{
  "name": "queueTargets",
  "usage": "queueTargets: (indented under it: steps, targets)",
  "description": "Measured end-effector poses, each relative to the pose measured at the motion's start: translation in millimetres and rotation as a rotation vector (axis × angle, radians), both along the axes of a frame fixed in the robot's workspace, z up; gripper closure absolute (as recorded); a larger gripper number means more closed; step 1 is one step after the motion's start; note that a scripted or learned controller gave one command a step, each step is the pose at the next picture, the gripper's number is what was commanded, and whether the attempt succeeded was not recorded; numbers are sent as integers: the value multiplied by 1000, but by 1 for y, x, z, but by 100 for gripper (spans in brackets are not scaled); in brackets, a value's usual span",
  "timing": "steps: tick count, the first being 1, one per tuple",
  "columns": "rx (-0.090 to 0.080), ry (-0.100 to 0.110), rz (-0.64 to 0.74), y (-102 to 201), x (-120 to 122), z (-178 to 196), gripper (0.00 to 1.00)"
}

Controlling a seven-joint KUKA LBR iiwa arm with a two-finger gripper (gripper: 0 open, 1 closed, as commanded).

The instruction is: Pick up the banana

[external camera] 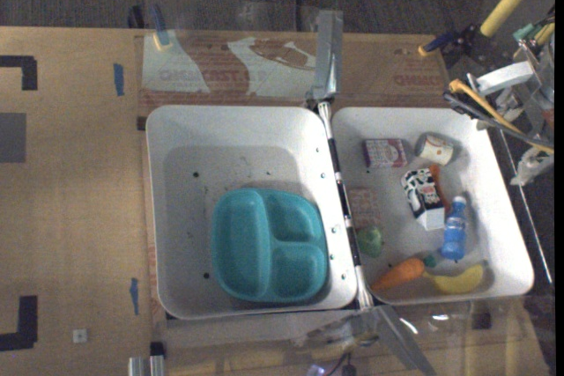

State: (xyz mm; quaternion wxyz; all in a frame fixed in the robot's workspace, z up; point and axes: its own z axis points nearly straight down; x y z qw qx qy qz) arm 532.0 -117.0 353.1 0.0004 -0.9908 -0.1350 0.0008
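Desk (70,216), wooden, bearing two shallow white bins side by side.

Right bin (515,216), near edge: banana (460,279), yellow, lying flat in the near right corner, touched by nothing but the bin floor. Just left of it, carrot (401,272), orange, lying aslant with its green tip toward the banana. Blue bottle (454,229) just beyond the banana, lying along the bin's length. Small green fruit (370,239) against the bin's left wall, beyond the carrot.

Right bin, middle: black-and-white carton (422,195), cow-patterned, left of the bottle and close beside it.

Right bin, far edge: pink box (385,153), flat; to its right, a pale cup-like item (435,149) on its side.

Left bin (176,145): teal divided tray (269,245), three compartments, resting at the near right part of the bin floor.

Arm: hardware at the far right corner of the right bin, outside its rim, well apart from the banana. Jaws: the gripper (529,123) is partly cut off by the frame edge; whether open or closed cannot be told, and nothing is seen held.
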Motion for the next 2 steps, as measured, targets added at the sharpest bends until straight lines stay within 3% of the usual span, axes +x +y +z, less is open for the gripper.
queueTargets:
  steps: [1,2]
  targets:
    - [0,2,5,2,1,9,100]
    - [1,4,6,3,1,9,0]
